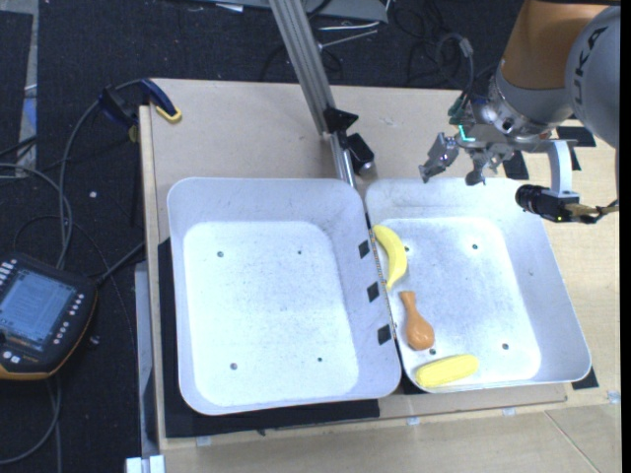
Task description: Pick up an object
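Lying in the right-hand shallow white bin [552, 294], three small things are on offer: a curved yellow plastic banana [391, 252], an orange-brown toy drumstick [417, 323] and a stubby yellow oblong piece [447, 370]. All look like light, stiff, smooth toy food, prob. a bit slippery, so a pinch across the narrow width is best, e.g. mid-banana or the drumstick's thin shank.

The two-finger gripper [455, 156] hangs above the bin's far rim, fingers spread apart w/ nothing between them. From there the banana is the nearest item, below and to the left in the camera view, right beside the wall shared w/ the left-hand white bin [197, 215]. That wall may crowd one finger. Drumstick is farther down, oblong piece farthest, near the front edge. The grey arm with the orange band [552, 37] reaches in from the upper right.
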`<state>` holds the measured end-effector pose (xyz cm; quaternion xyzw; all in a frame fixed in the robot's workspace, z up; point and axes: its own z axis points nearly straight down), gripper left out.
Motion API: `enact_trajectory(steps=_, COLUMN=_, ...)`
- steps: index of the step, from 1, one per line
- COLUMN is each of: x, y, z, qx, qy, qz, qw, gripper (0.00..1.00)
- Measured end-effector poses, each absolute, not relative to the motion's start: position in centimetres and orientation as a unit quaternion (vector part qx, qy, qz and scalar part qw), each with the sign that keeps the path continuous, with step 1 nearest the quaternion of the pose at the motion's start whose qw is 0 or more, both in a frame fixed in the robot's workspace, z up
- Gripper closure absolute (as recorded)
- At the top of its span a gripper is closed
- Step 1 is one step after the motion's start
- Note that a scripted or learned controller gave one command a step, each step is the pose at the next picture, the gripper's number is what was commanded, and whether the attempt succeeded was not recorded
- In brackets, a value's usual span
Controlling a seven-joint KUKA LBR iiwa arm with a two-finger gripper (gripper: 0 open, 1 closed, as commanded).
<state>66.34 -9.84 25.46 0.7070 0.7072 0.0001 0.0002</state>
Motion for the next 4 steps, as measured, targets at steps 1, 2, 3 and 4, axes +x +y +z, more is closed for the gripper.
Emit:
enact_trajectory(steps=1, x=66.3, y=-9.8, z=25.5, qx=0.707, qy=0.707, qz=0.0000, qw=0.000, gripper=0.00)
enact_trajectory(steps=2, x=66.2, y=-9.7, z=19.1, qx=0.707, qy=0.707, qz=-0.0018, qw=-0.002, gripper=0.00)
enact_trajectory(steps=3, x=65.4, y=-9.7, z=13.1, qx=0.707, qy=0.707, qz=-0.0017, qw=-0.002, gripper=0.00)
enact_trajectory(steps=4, x=65.5, y=-9.7, z=9.7, qx=0.707, qy=0.707, qz=0.0012, qw=0.002, gripper=0.00)
